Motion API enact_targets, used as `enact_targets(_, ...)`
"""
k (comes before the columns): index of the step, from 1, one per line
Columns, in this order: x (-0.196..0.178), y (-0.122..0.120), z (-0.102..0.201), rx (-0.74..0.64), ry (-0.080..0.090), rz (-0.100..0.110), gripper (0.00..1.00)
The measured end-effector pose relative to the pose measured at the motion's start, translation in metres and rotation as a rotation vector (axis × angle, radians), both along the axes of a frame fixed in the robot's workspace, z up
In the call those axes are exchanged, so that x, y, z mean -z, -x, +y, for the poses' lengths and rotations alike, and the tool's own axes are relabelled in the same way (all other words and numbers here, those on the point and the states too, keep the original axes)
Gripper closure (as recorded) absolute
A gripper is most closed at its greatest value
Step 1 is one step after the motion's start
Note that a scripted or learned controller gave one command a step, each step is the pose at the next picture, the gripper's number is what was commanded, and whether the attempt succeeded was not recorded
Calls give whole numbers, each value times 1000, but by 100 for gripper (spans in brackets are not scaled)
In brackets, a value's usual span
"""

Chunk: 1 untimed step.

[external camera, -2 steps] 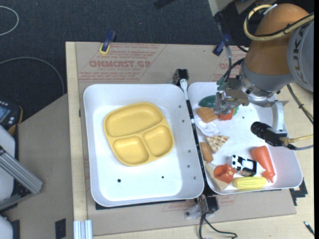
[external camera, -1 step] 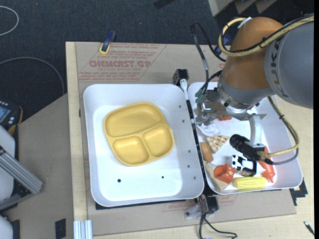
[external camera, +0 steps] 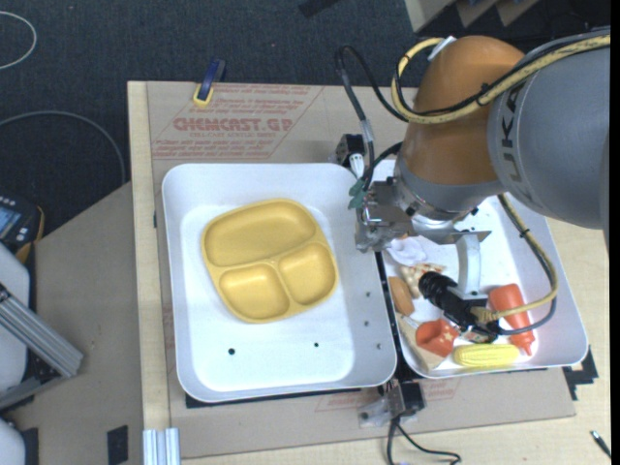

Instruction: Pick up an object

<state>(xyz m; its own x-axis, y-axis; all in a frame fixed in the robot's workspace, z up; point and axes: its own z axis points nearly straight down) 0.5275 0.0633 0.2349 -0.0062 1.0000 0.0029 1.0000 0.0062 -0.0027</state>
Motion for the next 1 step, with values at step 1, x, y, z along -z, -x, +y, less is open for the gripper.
enact_targets(1, 0, -1, -5, 6, 2, 0, 100)
